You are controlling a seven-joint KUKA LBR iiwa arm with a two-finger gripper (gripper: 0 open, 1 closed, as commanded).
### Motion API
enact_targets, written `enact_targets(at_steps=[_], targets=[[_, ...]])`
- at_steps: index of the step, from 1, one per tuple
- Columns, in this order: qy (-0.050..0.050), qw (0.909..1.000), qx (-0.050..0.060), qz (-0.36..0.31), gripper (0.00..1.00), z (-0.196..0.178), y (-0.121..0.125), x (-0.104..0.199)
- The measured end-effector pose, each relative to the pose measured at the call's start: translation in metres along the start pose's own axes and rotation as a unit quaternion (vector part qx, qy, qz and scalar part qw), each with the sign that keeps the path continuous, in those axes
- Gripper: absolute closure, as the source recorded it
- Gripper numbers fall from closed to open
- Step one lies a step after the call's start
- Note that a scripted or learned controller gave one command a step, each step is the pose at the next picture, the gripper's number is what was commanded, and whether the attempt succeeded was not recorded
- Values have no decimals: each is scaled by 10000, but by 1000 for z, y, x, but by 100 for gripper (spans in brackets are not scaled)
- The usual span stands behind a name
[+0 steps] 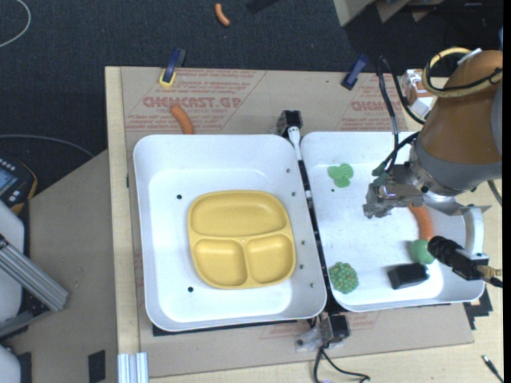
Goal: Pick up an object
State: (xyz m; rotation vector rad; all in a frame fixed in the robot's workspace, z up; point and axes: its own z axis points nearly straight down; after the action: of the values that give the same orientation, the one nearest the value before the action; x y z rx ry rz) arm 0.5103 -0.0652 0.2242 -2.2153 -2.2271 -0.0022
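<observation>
Gripper: my gripper (381, 200) hangs over the right bin (359, 162), near its middle; from this slant I cannot tell whether it is parted or closed, and I see nothing in it.
Targets: the right bin holds a pale green piece (341, 174) just left of the gripper, a knobbly green ball (344, 277) near the front edge, a black block (407, 275) front right, and an orange carrot-like stick (422, 221) running under the arm to a green end (419, 250).
Left bin: the left bin (160, 238) carries a yellow divided plate (239, 238), well apart from the gripper.
Risk, miss: I judge that the gripper stands over bare floor between the pieces, so a straight descent would close on nothing.
Risk, slip: the ball could roll off the fingers, and the stick is partly hidden by the wrist, so I would be aiming half blind.
Risk, snag: cables (387, 94) trail close by the arm and could catch on a swing.
Surface: smooth white plastic on a brown board (239, 94) with blue clamps (171, 66); things would slide easily.
Room: dark carpet with one orange piece (222, 13) lying on it.
</observation>
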Motion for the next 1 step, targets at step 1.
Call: enact_targets(at_steps=[1], targets=[[-1, 10000, -5, -6, 100, 5, 10, 57]])
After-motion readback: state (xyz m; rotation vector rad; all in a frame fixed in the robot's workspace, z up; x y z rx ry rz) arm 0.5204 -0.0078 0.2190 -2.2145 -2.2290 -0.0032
